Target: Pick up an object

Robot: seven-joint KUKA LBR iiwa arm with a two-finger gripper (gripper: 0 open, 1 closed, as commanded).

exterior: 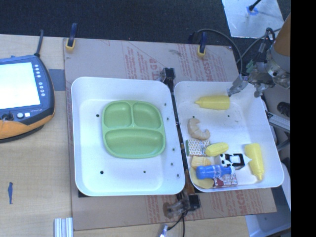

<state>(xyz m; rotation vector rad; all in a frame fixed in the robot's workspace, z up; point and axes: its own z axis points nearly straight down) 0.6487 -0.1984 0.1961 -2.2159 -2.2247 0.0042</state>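
white right bin (266,132) clutters near its front edge, back half open.

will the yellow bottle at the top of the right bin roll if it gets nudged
Probably: the yellow bottle lies on its side and looks rounded, so it may roll. Its tapered nozzle end could make it curve. The smooth surface might slip from the pincer.

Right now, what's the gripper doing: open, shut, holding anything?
Gripper: at the right bin's far edge beside the yellow bottle; open or shut cannot be told.
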